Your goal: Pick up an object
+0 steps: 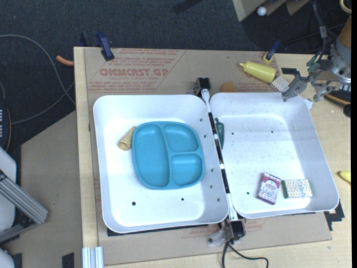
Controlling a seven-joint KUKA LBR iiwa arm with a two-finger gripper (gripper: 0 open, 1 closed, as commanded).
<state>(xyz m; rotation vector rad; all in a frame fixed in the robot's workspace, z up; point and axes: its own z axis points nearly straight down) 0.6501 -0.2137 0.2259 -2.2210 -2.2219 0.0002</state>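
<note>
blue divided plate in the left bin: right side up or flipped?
Right side up. The blue plate lies flat in the left bin, its three sunken compartments and raised dividers facing the camera.

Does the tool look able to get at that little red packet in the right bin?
Probably yes. The red packet lies flat in the right bin with nothing over it; the tool hovers at the bin's far corner.

Red print on the brown cardboard sheet (139, 66) covering the worktop reads roughly "CHEMCAST GP" in large letters, at about eleven o'clock above the left bin (106, 166). The smaller red lines above and below it are too fine to read. Markings on the small red packet (269, 188), at five o'clock in the right bin (312, 144), are illegible.
</note>
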